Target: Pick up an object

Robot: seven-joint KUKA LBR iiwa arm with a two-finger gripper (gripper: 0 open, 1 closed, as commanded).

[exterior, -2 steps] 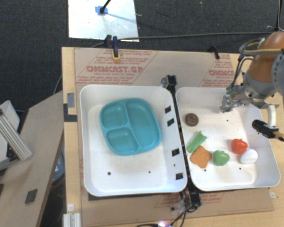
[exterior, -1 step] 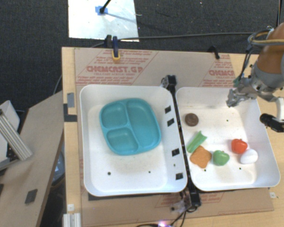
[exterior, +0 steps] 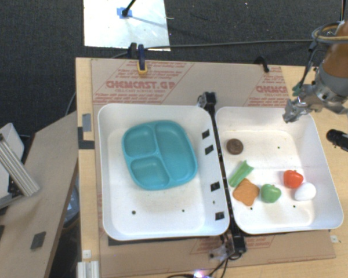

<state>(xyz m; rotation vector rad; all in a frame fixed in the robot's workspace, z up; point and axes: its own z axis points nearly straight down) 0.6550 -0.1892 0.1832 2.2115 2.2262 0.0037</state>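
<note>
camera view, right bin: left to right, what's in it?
Brown round piece → green pod → orange piece → green pepper → red tomato → white egg.

A grey robot arm (exterior: 336,68) with an orange band above the wrist is seen at the upper right, reaching in from the right edge. Its wrist is angled downward and to the left. The gripper (exterior: 292,112) is held low at the arm's end, small and blurred.
</note>
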